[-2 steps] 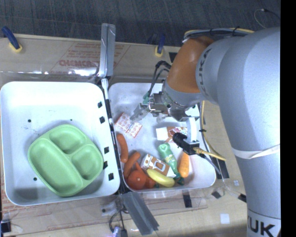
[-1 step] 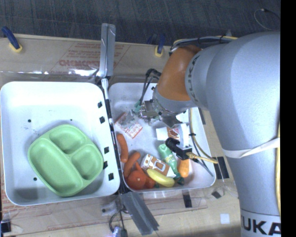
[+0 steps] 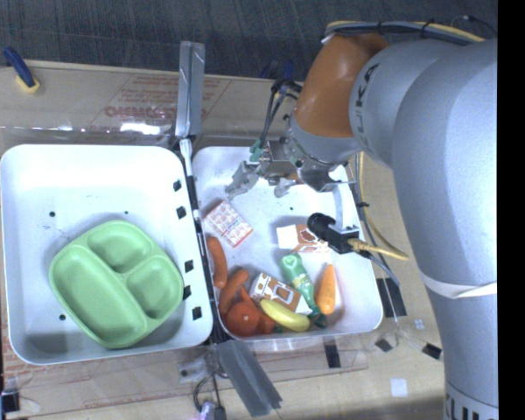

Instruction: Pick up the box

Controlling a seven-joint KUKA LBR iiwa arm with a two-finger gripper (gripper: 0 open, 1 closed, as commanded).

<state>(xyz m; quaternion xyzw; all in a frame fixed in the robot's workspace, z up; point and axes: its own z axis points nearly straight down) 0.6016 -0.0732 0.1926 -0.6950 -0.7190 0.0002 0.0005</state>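
Plainly, the pick is not yet made: every item lies on a bin floor and nothing is in the air. Closest to the camera, against the front wall of the right bin (image 3: 360,297), sits a crowded heap of toy food: a tomato (image 3: 241,320), a banana (image 3: 285,317), a carrot (image 3: 327,289), a green bottle (image 3: 295,272) and, wedged among them, a small brown-and-white carton (image 3: 276,291). In the left bin (image 3: 35,191) a green divided plate (image 3: 115,283) lies alone, well apart from all this. Further back, a sausage (image 3: 216,261) lies along the right bin's left wall. Just beyond it the checkered box (image 3: 229,224) lies flat on bare floor, with a white-and-orange carton (image 3: 297,237) to its right. Of the three boxy things I judge the checkered box the likeliest target, since it has clear space around it and lies nearest the tool. Beyond it, over the far end of the same bin, hangs the gripper (image 3: 261,182). Its jaws stand apart with only white floor between them, grasping nothing, and they are near the checkered box but not touching it. Behind both bins runs the brown surface of the table (image 3: 87,94). What is left, as I read it, is the whole of the work: bring the jaws over the box, lower them, close them on it and lift.
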